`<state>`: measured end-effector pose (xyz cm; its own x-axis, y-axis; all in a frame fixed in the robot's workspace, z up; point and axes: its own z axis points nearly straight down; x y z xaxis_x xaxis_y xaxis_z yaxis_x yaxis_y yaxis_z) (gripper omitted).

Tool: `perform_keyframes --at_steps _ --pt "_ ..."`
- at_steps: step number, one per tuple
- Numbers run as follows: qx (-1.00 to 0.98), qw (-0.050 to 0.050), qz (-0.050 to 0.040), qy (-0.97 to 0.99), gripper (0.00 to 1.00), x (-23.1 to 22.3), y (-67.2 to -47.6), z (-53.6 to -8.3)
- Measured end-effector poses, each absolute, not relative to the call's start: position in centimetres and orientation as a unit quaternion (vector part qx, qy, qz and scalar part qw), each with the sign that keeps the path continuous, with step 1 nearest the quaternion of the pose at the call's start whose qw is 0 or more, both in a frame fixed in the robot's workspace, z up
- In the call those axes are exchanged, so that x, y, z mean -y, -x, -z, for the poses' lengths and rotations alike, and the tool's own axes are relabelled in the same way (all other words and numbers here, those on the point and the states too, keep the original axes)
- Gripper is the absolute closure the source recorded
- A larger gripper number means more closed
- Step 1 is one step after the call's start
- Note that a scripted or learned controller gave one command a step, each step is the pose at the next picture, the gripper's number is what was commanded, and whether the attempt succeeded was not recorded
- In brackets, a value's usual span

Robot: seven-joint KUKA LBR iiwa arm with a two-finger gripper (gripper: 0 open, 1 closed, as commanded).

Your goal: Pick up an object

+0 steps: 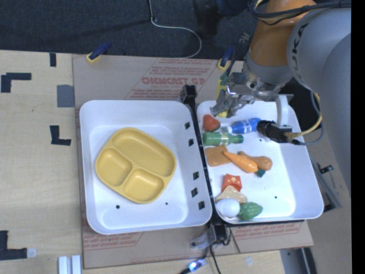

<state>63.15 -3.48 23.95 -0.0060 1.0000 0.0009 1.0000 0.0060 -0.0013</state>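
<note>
Several small toys crowd the right bin [302, 170] — a red strawberry-like piece [211, 122], a green bottle [222, 138], a blue-and-white bottle [245, 125] and a carrot [242, 161] lying on a tan drumstick [251, 160] — and the gripper [223, 108] hangs at the bin's far-left corner, just above the red piece, nothing visibly pinched; how wide it stands I cannot tell. Risk lies in that crowding — a descent here could clip the bin wall or the divider, or nudge the green bottle, so the red piece may squirt aside.
</note>
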Motion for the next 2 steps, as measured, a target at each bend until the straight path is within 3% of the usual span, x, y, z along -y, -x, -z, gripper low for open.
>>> perform_keyframes --at_steps 1,2 --pt "0.709 0.001 -0.0004 0.705 1.00 -1.6 -62.3 -24.0" --pt "0.709 0.001 -0.0004 0.705 1.00 -7.2 -62.9 -23.6"
